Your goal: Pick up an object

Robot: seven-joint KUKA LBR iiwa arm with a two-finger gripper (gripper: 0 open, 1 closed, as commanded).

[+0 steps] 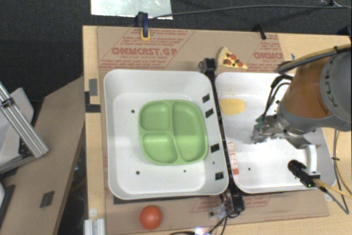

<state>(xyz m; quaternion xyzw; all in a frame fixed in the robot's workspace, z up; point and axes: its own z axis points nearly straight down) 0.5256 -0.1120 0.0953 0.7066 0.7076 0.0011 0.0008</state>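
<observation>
Arm [316, 91] reaching from right, pincer [263, 130] low over right bin [247, 173].

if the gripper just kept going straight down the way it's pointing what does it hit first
Probably the bare white floor of the right bin. The gripper points down over it, just below-right of the flat yellow piece; depth is hard to judge.

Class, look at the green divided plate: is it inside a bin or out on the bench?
Inside: the green divided plate lies flat within the left bin.
</observation>
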